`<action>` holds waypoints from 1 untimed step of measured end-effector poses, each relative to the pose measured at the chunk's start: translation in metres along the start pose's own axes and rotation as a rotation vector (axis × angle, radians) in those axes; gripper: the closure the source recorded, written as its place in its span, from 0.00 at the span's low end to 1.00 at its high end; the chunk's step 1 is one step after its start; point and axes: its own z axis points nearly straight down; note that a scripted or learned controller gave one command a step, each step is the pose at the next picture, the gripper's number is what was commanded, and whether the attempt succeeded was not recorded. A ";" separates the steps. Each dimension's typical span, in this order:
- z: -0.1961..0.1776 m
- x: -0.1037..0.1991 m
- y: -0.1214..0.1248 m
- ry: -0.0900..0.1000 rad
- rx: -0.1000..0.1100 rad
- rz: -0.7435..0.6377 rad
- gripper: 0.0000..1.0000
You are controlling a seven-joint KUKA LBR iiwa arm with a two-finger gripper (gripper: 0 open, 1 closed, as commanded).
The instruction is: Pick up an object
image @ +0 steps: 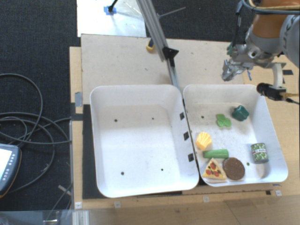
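— Bench first: where does the gripper (231, 72) sit?

— Above the far rim of the right bin (274, 139), outside it. Nothing hangs between its tips; how wide they stand is too blurred to tell.

— Nearest target?

— The dark green block (240, 112), just inside, toward the near side from the gripper; the light green piece (223, 121) lies beside it.

— Farther out?

— Yellow shell (203, 139), green cucumber (215, 153) lying crosswise, pizza slice (214, 169), brown cookie (233, 168), green can (258, 153). The left bin (101, 149) is well apart.

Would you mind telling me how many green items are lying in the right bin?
4: a dark green piece at the back, a light green piece beside it, a green stick mid-bin, and a green-labelled can by the right wall.
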 end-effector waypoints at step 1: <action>-0.003 0.045 -0.007 0.000 0.000 0.000 1.00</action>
